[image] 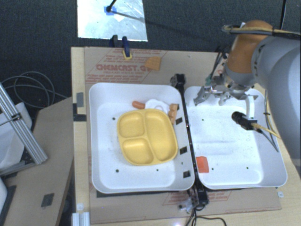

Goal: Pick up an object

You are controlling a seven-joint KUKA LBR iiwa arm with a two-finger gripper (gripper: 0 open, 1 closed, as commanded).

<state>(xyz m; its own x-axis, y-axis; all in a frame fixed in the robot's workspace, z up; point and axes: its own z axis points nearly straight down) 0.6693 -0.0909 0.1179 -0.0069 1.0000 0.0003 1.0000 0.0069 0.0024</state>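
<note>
Two shallow white bins sit side by side on the table, the left bin (pixel 101 140) holding most of the clutter and the right bin (pixel 263 173) nearly bare. In the left one a yellow divided plate (pixel 146 136) with three compartments lies flat in the middle. Just behind it, near the back wall, an orange sausage-shaped piece (pixel 138 105) lies beside a small white object (pixel 157 105), and a tan peg-like piece (pixel 173 111) stands close to the divider between the bins. In the right bin an orange-red block (pixel 202 164) rests by itself at the near left corner, close to the divider. The grey arm comes in from the right, its orange band (pixel 247 44) high above the back of the right bin, and the gripper (pixel 217 94) hangs over that bin's back left part, well apart from the block. Whether it is spread or closed I cannot tell from here; nothing is visibly caught in it. A black cylindrical piece (pixel 241 119) sticks out below the wrist over the bin floor.
</note>
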